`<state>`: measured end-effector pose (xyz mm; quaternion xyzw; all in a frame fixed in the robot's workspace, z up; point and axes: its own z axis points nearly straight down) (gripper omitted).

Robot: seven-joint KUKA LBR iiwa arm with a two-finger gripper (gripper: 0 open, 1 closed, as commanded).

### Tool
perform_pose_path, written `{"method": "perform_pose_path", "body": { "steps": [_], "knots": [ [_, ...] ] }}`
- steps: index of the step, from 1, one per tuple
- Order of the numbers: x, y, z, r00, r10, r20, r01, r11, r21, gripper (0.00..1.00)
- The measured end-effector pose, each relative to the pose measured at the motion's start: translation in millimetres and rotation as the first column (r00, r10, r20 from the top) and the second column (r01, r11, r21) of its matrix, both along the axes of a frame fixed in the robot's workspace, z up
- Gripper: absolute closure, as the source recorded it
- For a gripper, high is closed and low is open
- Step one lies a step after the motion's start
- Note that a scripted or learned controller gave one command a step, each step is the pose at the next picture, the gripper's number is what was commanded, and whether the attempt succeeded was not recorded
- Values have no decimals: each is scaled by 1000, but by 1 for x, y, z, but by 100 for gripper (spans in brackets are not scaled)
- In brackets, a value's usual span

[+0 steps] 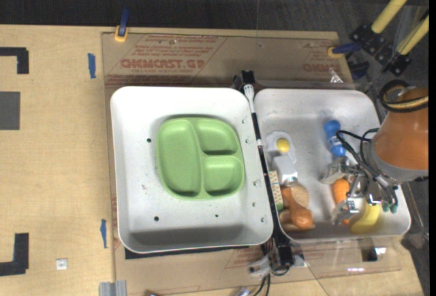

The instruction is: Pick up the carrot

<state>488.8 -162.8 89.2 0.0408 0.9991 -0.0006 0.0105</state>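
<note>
my arm [406, 138] reaches in from the right, its glossy orange band low over the right bin [306, 105], with a tangle of black cables trailing off the wrist. my claw [353, 198] points down into the bin's right part, metal and dark, and i cannot tell whether it is open or closed, nor whether anything sits in it. the carrot [340, 190], a small smooth orange piece, lies just beside my claw on its left, so close that i cannot say if they touch. a rounded yellow piece [368, 217] rests just below my claw against the bin's lower right corner. further left lie a lumpy brown-orange piece [297, 206] and a blue item [333, 136] above. the left bin [136, 124], a shallow white plastic tub, holds a matte green divided plate [200, 156] with three rounded compartments. both bins sit on the pale wooden tabletop [54, 151].
</note>
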Motion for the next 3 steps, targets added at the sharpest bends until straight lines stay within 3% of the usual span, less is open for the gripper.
{"method": "perform_pose_path", "body": {
  "steps": [1, 2, 3],
  "knots": [
    [6, 0, 13, 1000, -3, 23, 3, 1000, -4, 100],
    [5, 0, 12, 1000, -3, 21, 3, 1000, -3, 0],
    [-4, 31, 1, 996, 85, -3, -85, 996, -5, 0]
  ]
}}
